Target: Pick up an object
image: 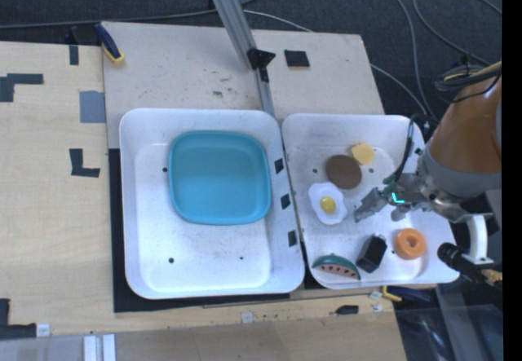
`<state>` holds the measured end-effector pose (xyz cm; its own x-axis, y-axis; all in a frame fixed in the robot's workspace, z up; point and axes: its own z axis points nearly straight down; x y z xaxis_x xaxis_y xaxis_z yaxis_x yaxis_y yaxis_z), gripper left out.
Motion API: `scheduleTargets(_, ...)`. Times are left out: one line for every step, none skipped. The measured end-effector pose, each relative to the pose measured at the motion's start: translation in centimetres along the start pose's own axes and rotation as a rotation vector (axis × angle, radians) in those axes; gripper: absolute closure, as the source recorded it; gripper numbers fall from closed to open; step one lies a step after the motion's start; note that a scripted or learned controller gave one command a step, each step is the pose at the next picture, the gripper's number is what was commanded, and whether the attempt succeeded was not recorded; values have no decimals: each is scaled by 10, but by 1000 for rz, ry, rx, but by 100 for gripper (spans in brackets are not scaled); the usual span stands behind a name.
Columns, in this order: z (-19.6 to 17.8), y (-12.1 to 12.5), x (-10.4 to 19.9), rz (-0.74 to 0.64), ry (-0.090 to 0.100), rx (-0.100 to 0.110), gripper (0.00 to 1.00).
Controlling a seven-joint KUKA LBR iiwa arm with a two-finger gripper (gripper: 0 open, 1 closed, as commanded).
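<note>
Tool [369, 206] above right bin [379, 125]

plate [218, 178]: glossy blue plastic | bench [49, 188]: matt pale wood

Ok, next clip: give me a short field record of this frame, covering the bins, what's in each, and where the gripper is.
left bin: square teal plastic plate
right bin: round brown patty, yellow chunk, white fried egg toy, watermelon slice toy, small black block, orange ring
gripper: low over the right bin, between egg and ring
held object: none visible
</note>
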<state>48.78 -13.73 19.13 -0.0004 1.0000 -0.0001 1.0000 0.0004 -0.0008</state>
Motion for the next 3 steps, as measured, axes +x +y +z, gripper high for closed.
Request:
scheduleTargets(0,0,0,0,0,0,0)
scheduleTargets(63,-1,3,0,1,6,0)
scheduleTargets(103,-1,3,0,0,-1,0)
